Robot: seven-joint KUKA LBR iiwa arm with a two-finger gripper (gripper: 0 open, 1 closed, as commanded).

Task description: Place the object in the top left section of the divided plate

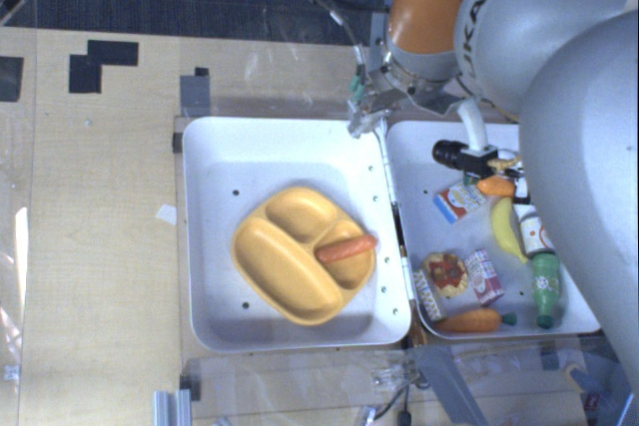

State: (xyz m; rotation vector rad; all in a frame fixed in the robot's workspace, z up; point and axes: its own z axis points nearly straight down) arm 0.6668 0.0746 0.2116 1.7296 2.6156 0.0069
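A: Where is the hot dog sausage (346, 247)?

B: On the yellow divided plate (285, 264), lying across its right-hand section, one end over the plate's rim.

A: And the gripper (365, 115)?

B: Up beyond the plate, at the far rim of the left bin (205, 214). Whether it is spread or pinching, I cannot tell.

A: How will the sausage handle?

B: Probably light, smooth and round, likely to roll. I'd grip its middle, across the narrow width.

divided plate (290, 264): yellow, three sections, flat in left white bin, turned at a slant | hot dog (345, 248): orange-red, sausage-shaped, lying on its side in the plate's right-hand small section, one end over the plate's right rim
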